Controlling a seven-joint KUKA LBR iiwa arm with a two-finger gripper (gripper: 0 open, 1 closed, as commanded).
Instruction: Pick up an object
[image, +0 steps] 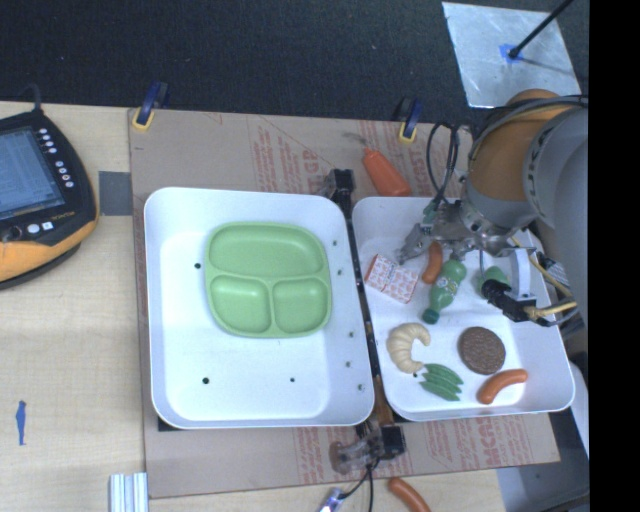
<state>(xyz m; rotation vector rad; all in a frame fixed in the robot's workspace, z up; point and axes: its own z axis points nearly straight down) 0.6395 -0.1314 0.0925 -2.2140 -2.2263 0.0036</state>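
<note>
A: The grey arm with the orange band (530, 150) runs off the right edge, and it covers the far right corner of the right-hand shallow white bin (560, 372).

B: The orange-and-black handheld control pendant (35, 195) is cut by the left edge. The small orange sausage-shaped piece (412, 493) runs off the bottom.

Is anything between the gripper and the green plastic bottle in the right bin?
Nothing visible blocks it. The gripper hangs just above the green plastic bottle, with a small orange carrot-shaped toy lying right beside the bottle's top, close under the fingers.
</note>
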